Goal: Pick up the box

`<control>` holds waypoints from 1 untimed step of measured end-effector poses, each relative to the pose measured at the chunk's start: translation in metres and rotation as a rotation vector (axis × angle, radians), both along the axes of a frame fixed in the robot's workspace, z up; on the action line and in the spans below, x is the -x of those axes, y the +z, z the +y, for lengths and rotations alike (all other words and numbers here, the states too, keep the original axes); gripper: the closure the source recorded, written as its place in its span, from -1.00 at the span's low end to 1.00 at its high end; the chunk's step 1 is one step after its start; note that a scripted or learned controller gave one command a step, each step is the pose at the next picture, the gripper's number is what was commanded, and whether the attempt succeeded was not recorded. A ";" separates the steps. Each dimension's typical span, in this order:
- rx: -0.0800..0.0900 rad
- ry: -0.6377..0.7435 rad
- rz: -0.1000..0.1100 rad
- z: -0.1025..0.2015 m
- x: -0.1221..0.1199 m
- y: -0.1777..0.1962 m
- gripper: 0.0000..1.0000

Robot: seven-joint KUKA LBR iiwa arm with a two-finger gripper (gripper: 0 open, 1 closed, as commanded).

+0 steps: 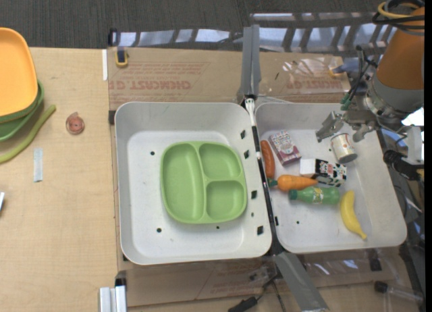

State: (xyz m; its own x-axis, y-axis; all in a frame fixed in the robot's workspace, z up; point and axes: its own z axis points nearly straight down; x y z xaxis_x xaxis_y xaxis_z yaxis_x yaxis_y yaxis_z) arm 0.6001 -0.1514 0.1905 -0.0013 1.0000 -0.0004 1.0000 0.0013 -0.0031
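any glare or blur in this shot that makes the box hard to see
In the camera view the light is even and soft; the box is small but readable, with no glare on it. The white bin is bright, slightly washed out. The claw looks soft and cluttered, and the plastic film behind it shines.

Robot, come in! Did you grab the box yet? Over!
Gripper over right bin, nothing visibly held. Box lying untouched, left of gripper. Hot dog and can beside it.
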 end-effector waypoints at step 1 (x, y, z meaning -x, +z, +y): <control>0.000 -0.205 0.001 0.048 -0.017 -0.067 -1.00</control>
State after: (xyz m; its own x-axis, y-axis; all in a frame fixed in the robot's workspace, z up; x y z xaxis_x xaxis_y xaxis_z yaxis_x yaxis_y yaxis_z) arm 0.6169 -0.1035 0.1236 0.2020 0.9794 -0.0008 0.9794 -0.2020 -0.0044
